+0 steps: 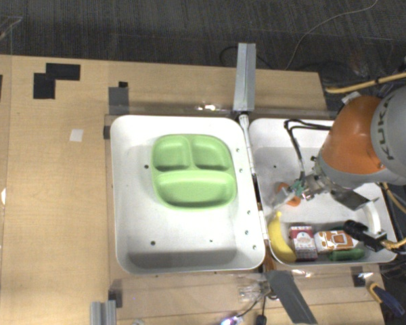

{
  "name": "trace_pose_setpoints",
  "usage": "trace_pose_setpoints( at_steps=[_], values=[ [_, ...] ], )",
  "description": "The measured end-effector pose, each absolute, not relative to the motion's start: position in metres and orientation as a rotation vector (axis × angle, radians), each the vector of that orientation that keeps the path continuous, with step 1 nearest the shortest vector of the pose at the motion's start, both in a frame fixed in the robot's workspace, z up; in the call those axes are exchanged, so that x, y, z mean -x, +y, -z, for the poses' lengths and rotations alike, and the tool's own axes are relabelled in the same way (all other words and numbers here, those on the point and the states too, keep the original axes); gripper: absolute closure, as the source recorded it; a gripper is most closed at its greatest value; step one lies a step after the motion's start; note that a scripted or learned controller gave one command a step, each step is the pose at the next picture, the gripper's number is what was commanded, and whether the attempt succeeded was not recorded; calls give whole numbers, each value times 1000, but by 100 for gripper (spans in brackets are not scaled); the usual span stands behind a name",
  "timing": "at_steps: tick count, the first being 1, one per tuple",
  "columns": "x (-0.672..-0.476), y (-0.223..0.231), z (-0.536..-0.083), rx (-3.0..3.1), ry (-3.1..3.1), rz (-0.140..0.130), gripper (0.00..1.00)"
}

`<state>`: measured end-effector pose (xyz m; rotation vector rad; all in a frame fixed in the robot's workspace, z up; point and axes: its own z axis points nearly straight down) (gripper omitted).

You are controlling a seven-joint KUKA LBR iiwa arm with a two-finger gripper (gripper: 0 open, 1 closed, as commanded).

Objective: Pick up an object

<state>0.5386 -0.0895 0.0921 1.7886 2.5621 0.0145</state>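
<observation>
End effector [299, 189] low in the right bin [271, 141], over a small orange-and-green item [289, 192] near the bin's middle; open or closed, impossible to tell from this slant. Nearest candidate for the pick: that small item, touching or just under the tool tip, slightly toward the left bin [128, 181]. Other options further toward the near wall: a banana [278, 235], long axis running roughly front to back along the divider, and two small packets [318, 242] lying side by side just beside it. Green divided plate [193, 170] well apart, across the divider
</observation>
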Motion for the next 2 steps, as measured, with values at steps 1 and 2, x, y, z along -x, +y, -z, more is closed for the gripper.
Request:
trace_pose_setpoints(
  at_steps=[1, 2],
  values=[
    [-541, -86, -102, -1788, 2561, -23, 100],
    [-591, -24, -206, -1824, 2552, -5, 100]
  ],
)
